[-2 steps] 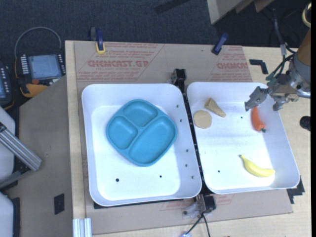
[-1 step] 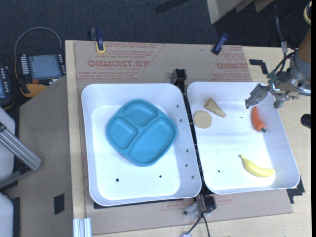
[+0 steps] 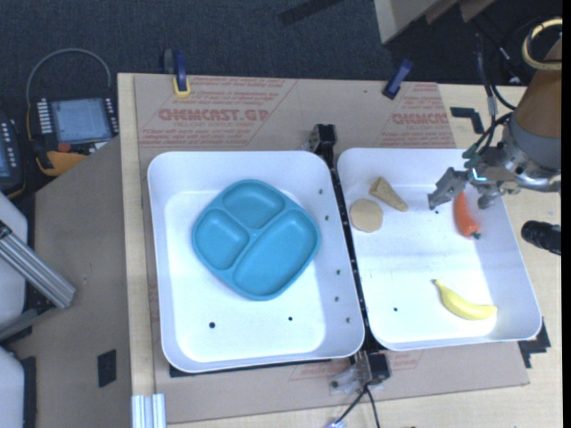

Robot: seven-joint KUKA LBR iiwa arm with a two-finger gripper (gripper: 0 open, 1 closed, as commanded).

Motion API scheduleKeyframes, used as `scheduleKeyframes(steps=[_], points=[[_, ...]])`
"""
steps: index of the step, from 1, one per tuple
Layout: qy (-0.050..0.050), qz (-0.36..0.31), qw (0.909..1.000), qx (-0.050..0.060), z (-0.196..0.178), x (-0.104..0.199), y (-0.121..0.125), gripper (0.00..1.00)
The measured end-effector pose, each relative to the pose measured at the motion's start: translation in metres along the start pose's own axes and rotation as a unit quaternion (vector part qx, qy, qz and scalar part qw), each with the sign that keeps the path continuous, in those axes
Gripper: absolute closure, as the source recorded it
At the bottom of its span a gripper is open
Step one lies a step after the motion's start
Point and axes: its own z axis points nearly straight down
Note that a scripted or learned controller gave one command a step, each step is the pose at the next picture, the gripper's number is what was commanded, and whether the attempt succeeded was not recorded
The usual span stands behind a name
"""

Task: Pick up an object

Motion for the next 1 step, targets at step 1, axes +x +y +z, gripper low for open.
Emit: scheduleKeyframes(steps=[1], points=[[0.000,0.000,1.0000,0.000,0.0434,0.0014,-0.0036,0.00]])
